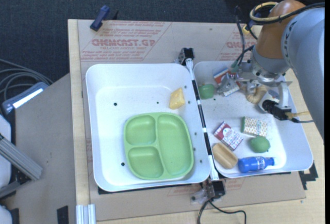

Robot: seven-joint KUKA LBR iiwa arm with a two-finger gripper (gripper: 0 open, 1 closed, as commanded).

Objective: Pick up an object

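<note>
The arm is in the approach step: its wrist hangs low over the far end of the right bin (304,152), and the gripper (230,83) points toward that bin's far-left corner, where a small green ball (207,91) lies against the dividing wall with a red-and-white item just beside it. Whether anything is pinched cannot be told from here; the tool end is a tangle of metal and cable, so a grasp is not yet shown.

The likely target is something in that far-left corner (the green ball seems nearest). The next move calls for a clean descent over one object, clear of the wall, then a closing and a straight lift.

Other candidates lie toward the near edge of the right bin: a red-and-white packet (228,135), a speckled pale block (256,126), a green round fruit (260,144), a tan bun-like piece (224,155) and a blue bottle (255,164) on its side. The left bin (103,114) carries a green divided tray (158,144) and a yellow wedge (177,98) near its right wall.

Both bins sit on a brown printed board, with dark carpet beyond and cables at the left.
</note>
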